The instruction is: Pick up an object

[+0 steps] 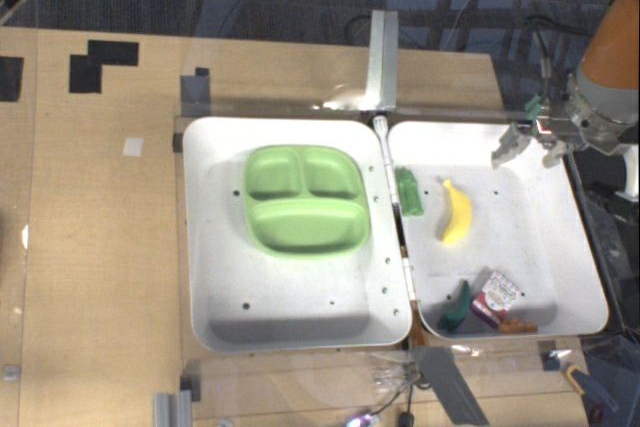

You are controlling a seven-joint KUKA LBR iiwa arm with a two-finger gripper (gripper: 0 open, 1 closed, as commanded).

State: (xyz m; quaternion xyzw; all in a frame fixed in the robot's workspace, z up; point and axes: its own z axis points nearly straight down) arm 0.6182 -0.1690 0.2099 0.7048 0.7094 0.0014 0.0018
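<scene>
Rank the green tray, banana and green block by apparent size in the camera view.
1. green tray, by far the largest
2. banana
3. green block, close to the banana in length but narrower

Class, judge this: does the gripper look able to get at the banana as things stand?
Probably yes. The banana lies alone on bare floor of the right bin, nothing over it, and the gripper hovers nearby.

On the desk (90,245), a divided tray (303,198) lay in the left bin (215,305). The right bin (575,245) held a banana (455,212) centrally, a block (407,191) against its left wall, and a packet (497,295) lower down. The pincer (528,144) hung at the bin's upper right.
</scene>
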